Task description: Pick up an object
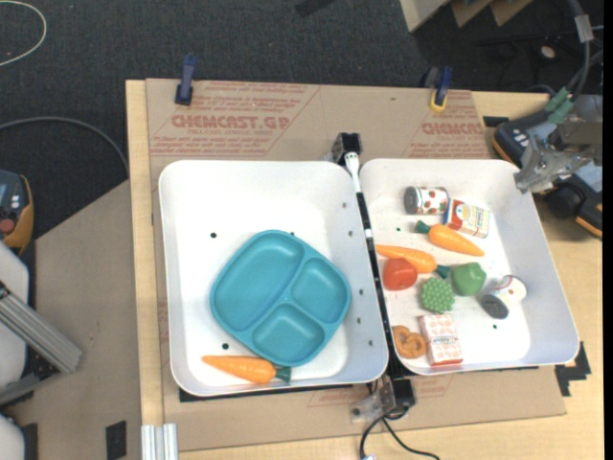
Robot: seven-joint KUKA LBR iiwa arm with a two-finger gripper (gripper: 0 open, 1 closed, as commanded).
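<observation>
Gripper (548, 166) parked at far right edge of right bin (546, 257), well clear of toys. Can't tell how it's set.

Best target imo: carrot (456, 241) in right bin, far side, just beside small carton (468, 217). Looks light, stiff plastic, probably slick; grab across thick middle.

Count: 3 carrots total, 2 in right bin, 1 in left bin (187, 257) near edge by blue plate (279, 297). 2 cartons, 1 can (425, 199), 1 tomato (399, 274).
</observation>
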